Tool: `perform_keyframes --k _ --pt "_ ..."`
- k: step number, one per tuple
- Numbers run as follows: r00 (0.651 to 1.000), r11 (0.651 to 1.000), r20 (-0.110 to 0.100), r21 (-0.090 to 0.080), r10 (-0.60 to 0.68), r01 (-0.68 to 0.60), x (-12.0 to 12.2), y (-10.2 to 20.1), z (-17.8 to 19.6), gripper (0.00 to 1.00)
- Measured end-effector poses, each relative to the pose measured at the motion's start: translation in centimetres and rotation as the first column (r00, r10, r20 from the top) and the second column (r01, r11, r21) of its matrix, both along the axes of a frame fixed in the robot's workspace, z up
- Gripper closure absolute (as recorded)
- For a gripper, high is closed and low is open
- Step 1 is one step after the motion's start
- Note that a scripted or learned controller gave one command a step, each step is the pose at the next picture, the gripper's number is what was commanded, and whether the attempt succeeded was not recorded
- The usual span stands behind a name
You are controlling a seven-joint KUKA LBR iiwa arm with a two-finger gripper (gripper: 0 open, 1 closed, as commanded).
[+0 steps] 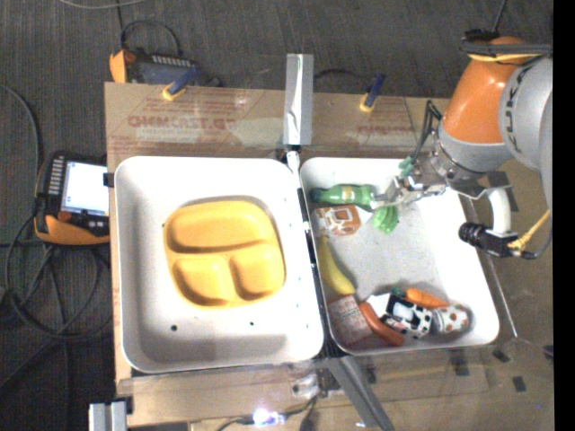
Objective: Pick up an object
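Two bins (126,268): yellow tray (225,250) left, toys right.

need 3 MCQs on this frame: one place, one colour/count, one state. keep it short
1. Where is the yellow tray?
A. left bin
B. right bin
C. on the floor

2. What colour is the bottle at the right bin's far end?
A. blue
B. green
C. red

3. How does the banana lie?
A. standing upright
B. hanging from the gripper
C. flat along the right bin's left wall

Answers:
1 A: the tray sits in the middle of the left bin.
2 B: its body is green, lying near the gripper.
3 C: it lies flat beside the divider, apart from the gripper.
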State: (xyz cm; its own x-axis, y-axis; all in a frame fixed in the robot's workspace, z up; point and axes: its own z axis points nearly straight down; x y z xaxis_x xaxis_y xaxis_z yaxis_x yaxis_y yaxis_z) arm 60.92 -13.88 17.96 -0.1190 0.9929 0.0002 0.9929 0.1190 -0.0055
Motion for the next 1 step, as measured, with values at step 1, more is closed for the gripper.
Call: perform_keyframes --k 1 --pt "0.998 0.998 0.014 -0.005 0.061 -0.061 3.62 -0.36 -9.05 0.0"
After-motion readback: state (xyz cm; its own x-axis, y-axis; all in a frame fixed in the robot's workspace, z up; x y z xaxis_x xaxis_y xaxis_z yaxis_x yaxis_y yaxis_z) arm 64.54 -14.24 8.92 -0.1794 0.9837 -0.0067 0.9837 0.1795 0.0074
